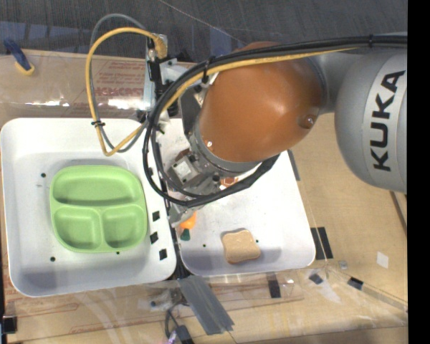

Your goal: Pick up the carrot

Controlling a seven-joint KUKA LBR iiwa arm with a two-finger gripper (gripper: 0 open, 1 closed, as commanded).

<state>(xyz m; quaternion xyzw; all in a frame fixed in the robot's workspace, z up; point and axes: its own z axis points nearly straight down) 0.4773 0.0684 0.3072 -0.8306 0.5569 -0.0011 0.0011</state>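
Looming closest to the lens, the arm's orange band [254, 102] bulges over the middle of our view, with the grey link [376, 113] marked KUKA running off to the right. We see the arm reaching in from the right and bending steeply down, so that its wrist hangs over the left part of the right bin [287, 213], close to the wall shared with the left bin [21, 192]. Black and yellow cables [104, 84] loop from the wrist up and leftward over the far edge of the left bin.

Below the band, the metal parts of the end effector [190, 192] point down toward the near left corner of the right bin. Our view from above hides its tips behind the wrist, so we cannot tell whether it is wide or narrow, nor whether anything is held.

We spot the carrot [187, 224] as a small orange piece with a touch of green, lying in the right bin just beside the dividing wall and just below the end effector's visible hardware. Whether the two touch we cannot tell.

A tan, bread-like piece [240, 246] lies on the right bin's floor near its front wall, to the right of the carrot and apart from it. In the left bin rests a green divided plate [97, 208] with three compartments, near the middle. The bench [344, 299] under both bins is light wood.
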